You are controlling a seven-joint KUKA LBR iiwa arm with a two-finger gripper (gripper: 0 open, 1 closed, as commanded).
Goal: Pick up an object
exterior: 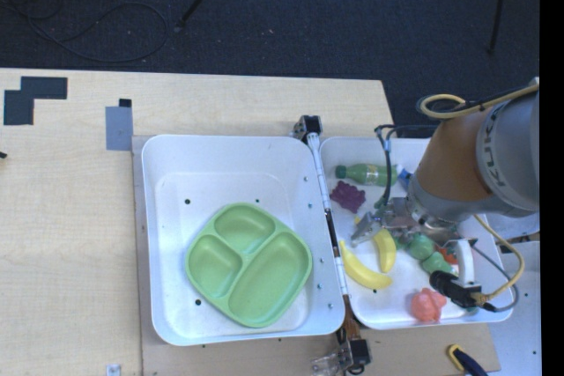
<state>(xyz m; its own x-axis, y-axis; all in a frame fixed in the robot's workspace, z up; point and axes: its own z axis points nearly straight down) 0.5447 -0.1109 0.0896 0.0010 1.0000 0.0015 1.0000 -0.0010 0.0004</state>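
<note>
Two white bins are seen side by side on the surface (pixel 70 216). A green tray (pixel 248 264) lies in the left bin (pixel 167 180). In the right bin (pixel 388 313), the claw (pixel 377 224) is lowered just above two bananas (pixel 366 270), near purple grapes (pixel 348 196), a green bottle (pixel 363 174) and a pink toy (pixel 427 305).

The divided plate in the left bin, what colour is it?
Light green, plain in the camera view.

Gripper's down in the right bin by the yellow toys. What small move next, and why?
Probably a short straight descent, then close. The gripper sits low in the right bin, its tip just above the small yellow piece, with the banana beside it. Nothing shows between its fingers yet, so nothing is picked. The purple grapes lie clear to the side.
</note>
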